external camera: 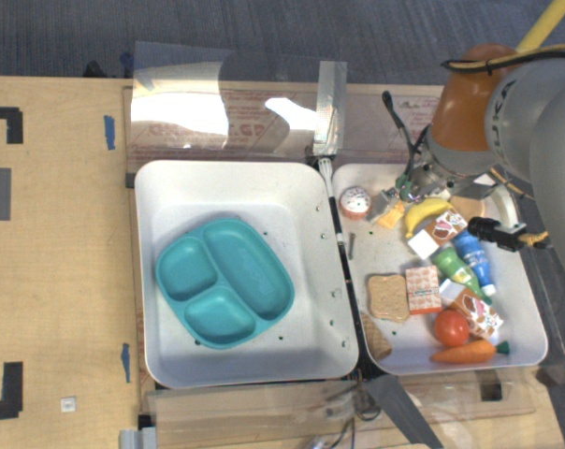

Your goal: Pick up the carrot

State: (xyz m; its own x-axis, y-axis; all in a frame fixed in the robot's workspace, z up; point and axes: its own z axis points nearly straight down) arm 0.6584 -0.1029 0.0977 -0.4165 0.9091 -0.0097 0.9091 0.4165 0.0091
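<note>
While the left bin (152,251) holds one smooth teal three-part plate (224,281), we count in the right bin (535,330) one rough bread slice (388,296), one curved banana (425,215), one round tomato (451,327) and one tapered orange carrot (464,352) at its near edge, touching the tomato.

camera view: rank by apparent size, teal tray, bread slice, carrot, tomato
1. Teal tray, by far the largest.
2. Bread slice.
3. Carrot, longer than the slice is wide but thinner; close call with the slice.
4. Tomato, smallest.
</note>
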